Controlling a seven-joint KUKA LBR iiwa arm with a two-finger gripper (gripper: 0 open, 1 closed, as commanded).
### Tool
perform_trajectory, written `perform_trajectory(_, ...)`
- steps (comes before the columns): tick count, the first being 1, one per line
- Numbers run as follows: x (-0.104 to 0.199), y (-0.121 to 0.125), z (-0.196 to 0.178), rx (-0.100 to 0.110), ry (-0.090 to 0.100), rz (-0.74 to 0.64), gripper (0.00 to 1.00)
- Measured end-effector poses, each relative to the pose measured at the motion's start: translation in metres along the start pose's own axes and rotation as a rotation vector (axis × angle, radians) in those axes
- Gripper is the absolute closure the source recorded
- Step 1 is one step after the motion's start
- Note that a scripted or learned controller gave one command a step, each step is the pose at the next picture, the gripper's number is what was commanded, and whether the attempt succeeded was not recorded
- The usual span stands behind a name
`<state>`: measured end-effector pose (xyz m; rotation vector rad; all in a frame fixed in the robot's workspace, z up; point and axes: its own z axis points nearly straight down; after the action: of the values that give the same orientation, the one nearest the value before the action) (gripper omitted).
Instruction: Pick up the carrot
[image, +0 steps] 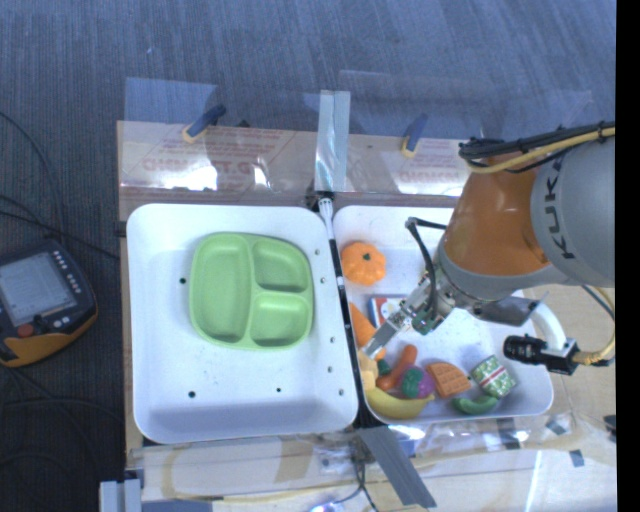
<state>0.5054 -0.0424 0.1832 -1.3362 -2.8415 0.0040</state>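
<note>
Carrot (361, 322) lies in right bin (520, 402), against dividing wall, below pumpkin (364, 263). Gripper (385, 331) low, just beside carrot; grip state cannot tell. Advice: straddle carrot across narrow width, keep off wall, avoid banana (395, 404) and pepper (410, 378), lift straight.

Bench clutter I can see from my station, the job's own item aside.

In the left bin (150, 400) I see a green divided plate (251, 290) with three compartments, lying flat near its middle. The right bin (535, 395) holds an orange toy pumpkin (364, 264) near its upper left, and along its lower edge a banana (395, 404), a small red and orange piece (409, 378) just above it, a purple item (424, 383), an orange slab (450, 379), a green pepper (476, 403) and a green and white can (492, 375). Out on the dark floor to the left sits a handheld control pendant (42, 300) with its cables.
</note>
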Motion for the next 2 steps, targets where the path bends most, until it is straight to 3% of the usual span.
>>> perform_trajectory(1, 0.046, 0.011, 0.000, -0.001, 0.002, 0.104, 0.00)
perform_trajectory(2, 0.025, 0.007, 0.001, 0.000, 0.001, 0.174, 0.00)
